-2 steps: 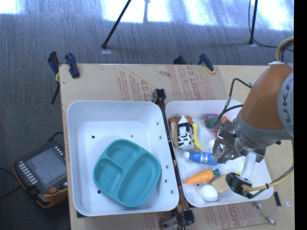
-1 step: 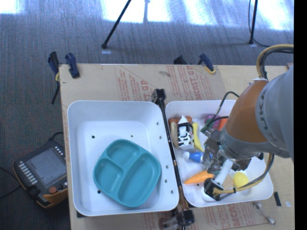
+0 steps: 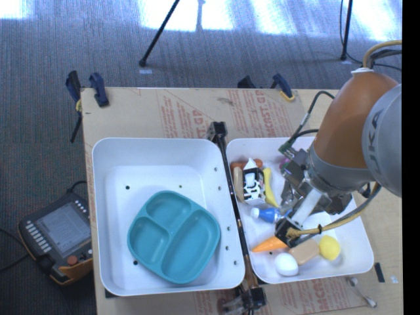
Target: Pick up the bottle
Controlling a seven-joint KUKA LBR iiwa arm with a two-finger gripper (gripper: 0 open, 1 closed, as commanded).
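A small white bottle with a blue end lies on its side in the middle of the right bin. It sits between a yellow banana and an orange carrot. My gripper hangs low over the bin, just right of the bottle and very close to it. The grey and orange wrist above hides the bin's right middle.
A black-and-white cow-pattern carton stands left of the banana. A white egg, a tan block and a yellow lemon lie near the front wall. The left bin holds a teal divided plate.
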